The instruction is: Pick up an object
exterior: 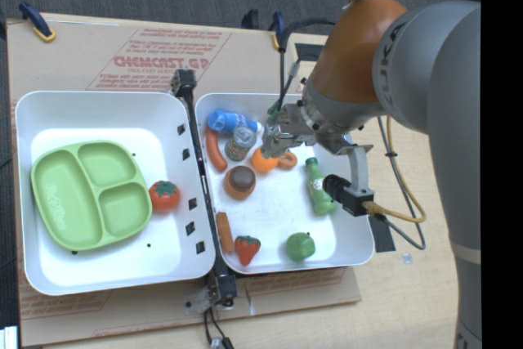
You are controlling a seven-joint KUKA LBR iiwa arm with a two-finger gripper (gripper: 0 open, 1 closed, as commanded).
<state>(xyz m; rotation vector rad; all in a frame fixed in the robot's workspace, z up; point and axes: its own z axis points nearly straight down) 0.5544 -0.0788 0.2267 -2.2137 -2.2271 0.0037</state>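
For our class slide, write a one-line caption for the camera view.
KUKA arm's gripper poised over the toy-food bin above an orange piece; green divided plate and tomato in the left bin.

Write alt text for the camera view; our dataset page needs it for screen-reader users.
A grey robot arm with an orange band reaches from the right, its claw low over the right shallow white bin of toy foods, above an orange plastic piece. The left white bin holds a green divided plate and a red toy tomato.

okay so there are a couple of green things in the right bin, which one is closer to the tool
The green bottle, lying just below the tool by the bin's right wall. The round green apple sits farther off, near the bin's front edge.
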